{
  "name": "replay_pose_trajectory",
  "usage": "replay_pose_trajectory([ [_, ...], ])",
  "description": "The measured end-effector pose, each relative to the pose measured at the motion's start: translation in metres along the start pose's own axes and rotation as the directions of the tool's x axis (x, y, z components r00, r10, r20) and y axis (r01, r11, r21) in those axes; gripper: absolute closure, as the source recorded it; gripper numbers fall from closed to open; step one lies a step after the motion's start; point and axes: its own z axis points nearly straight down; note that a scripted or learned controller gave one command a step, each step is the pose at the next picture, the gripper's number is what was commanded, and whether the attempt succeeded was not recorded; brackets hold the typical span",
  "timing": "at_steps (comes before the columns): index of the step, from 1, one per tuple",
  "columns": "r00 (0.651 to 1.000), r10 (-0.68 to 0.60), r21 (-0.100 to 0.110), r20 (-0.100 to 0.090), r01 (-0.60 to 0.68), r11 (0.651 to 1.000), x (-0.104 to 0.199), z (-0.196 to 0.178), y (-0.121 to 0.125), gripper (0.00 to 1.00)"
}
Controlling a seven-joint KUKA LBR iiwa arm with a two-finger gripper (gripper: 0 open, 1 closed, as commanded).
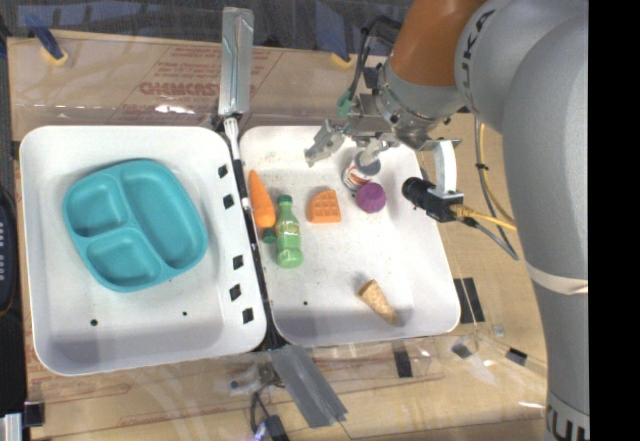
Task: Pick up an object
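Claw poised over the upper part of the right bin, nothing gripped.

The small round purple fruit (371, 196) lies in the shallow white right bin (430, 274), just below and slightly right of the claw (350, 151), beside a small striped cylinder (356, 175). Claw fingers stand apart, clamped on nothing. Orange waffle piece (323, 206), green plastic bottle (288, 232), orange carrot (261, 200) and tan cone (378, 298) lie further off. Teal divided plate (135, 223) occupies the left bin (50, 329).

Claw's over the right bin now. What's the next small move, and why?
Probably lower the claw a little toward the small can-like object right below it, next to the purple ball. Nothing shows between its fingers, and that object lies closer than the orange waffle or carrot.
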Motion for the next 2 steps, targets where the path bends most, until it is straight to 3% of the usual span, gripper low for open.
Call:
replay_pose_trajectory([
  [1,0.991,0.133,-0.019,0.0,-0.133,0.991,-0.007,0.111,-0.058,0.0],
  [2,1.0,0.022,-0.032,0.005,-0.022,0.999,-0.007,0.121,-0.053,0.0],
])
